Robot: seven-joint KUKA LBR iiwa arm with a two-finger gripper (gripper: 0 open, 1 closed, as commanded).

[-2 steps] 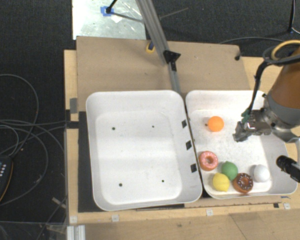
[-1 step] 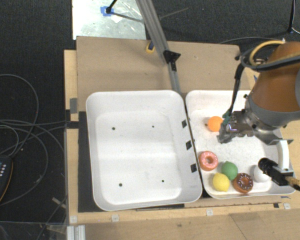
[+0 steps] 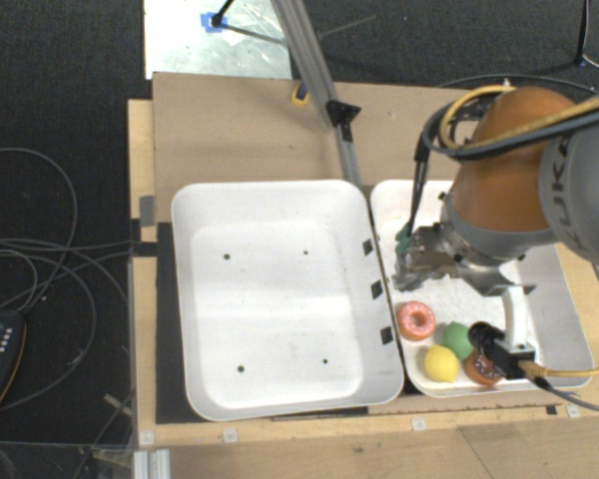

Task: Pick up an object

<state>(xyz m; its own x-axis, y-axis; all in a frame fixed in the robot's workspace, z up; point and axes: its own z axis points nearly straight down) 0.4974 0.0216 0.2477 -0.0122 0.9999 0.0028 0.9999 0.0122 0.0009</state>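
In the right bin (image 3: 571,339), near its front, lie a pink frosted donut (image 3: 416,320), a green ball (image 3: 457,340), a yellow lemon (image 3: 441,364) and a brown donut (image 3: 482,369) partly under a black part of the arm. My gripper (image 3: 411,265) hangs low over the bin's left side, just behind the pink donut. The orange band and grey wrist cover much of the bin behind it.
The left bin (image 3: 280,297) sits beside the right one, joined by black clips (image 3: 376,288). A grey pole (image 3: 314,68) slants across the bench behind the bins. Cables lie on the dark floor at left.
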